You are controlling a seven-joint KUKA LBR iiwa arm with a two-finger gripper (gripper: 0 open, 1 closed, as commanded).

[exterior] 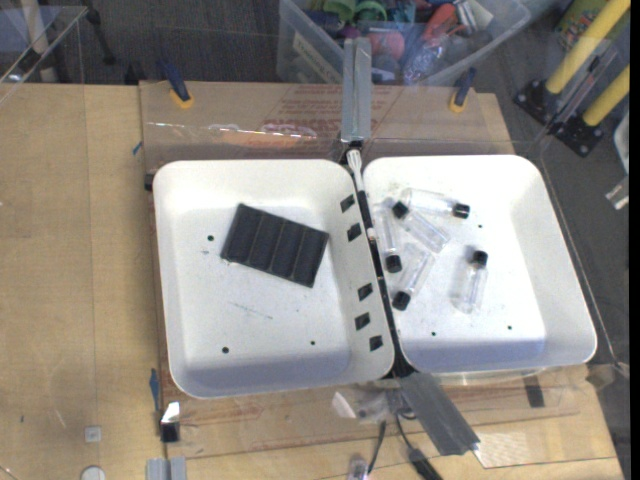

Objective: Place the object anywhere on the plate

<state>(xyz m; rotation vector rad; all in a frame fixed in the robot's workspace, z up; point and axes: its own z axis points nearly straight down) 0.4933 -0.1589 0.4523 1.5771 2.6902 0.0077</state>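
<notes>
A black ribbed rectangular plate (275,245) lies flat in the left white bin (190,358), slightly turned, a little above the bin's middle. In the right white bin (560,318) lie several clear plastic vials with black caps. One vial (435,205) rests near the back, another vial (468,280) lies apart toward the right, and a cluster of vials (410,253) overlaps close to the divider. Nothing rests on the plate.
Black clips (362,291) dot the ridge where the two bins meet. A clear tub of colourful toys (400,18) stands behind the bins, with yellow tubes (590,38) at the back right. Bare wooden bench (70,268) spreads to the left.
</notes>
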